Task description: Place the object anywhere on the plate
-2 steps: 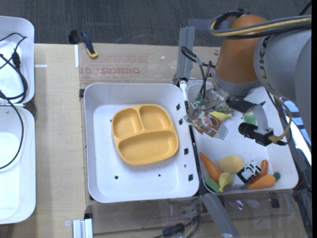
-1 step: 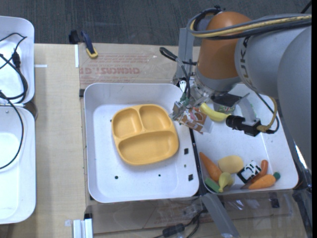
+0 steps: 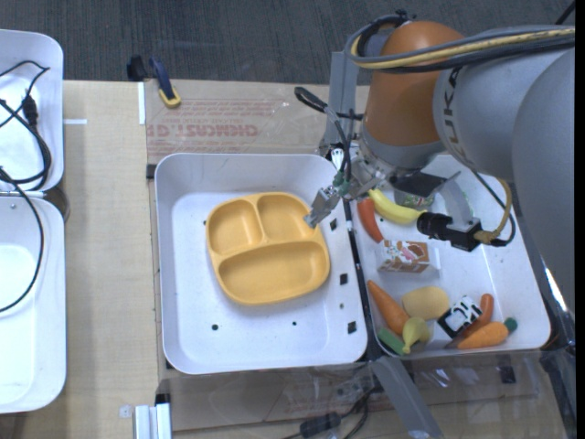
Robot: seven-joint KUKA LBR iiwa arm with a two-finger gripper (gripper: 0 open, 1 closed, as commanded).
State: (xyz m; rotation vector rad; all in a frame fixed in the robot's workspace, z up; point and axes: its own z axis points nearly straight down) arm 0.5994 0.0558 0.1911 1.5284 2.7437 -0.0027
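Jaws (image 3: 322, 208) hang over the plate (image 3: 267, 247) rim, probably lining up a drop; can't tell their state.

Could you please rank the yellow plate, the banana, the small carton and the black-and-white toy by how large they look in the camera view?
Largest to smallest:
1. yellow plate, by far
2. banana, partly under the arm
3. small carton
4. black-and-white toy
The banana and carton look close, so that order is unsure.
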